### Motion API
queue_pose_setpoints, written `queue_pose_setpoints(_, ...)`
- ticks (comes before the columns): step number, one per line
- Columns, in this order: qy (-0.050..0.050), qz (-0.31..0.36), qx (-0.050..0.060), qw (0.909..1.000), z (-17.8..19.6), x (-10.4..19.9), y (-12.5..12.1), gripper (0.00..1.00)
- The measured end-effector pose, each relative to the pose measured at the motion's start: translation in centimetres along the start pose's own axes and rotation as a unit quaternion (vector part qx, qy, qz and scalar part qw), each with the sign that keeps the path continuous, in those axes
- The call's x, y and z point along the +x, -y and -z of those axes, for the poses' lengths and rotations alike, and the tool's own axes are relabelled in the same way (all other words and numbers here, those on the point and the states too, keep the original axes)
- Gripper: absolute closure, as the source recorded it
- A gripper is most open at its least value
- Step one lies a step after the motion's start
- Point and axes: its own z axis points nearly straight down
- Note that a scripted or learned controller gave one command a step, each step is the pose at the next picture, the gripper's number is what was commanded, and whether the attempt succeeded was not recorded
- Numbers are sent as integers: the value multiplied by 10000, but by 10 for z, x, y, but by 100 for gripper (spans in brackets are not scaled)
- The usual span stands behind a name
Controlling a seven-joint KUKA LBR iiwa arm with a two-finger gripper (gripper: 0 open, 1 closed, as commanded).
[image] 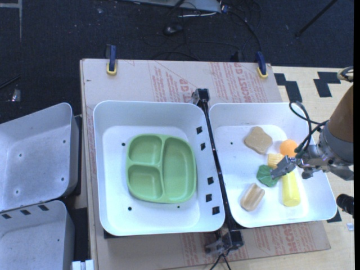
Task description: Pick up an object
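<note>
The right bin (315,207) holds several food toys. A tan bread slice (258,140) lies at the back, with an orange ball (289,147) to its right. A small yellow piece (274,160) sits above a green leafy toy (264,176). A yellow cylinder (291,191) lies toward the front right and a tan bun (252,197) at the front. My gripper (292,170) hangs low over the bin, just above the top end of the yellow cylinder and beside the green toy. Nothing is visibly lifted.
The left bin (107,151) holds a green divided plate (162,168). A black divider (214,162) runs between the bins. The arm's wrist (340,145) and cables come in from the right edge. Grey trays (34,151) lie off the bench at the left.
</note>
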Motion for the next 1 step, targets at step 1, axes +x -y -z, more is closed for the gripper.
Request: queue_pose_setpoints(1,12,15,-48,10000,4,0,-2,0)
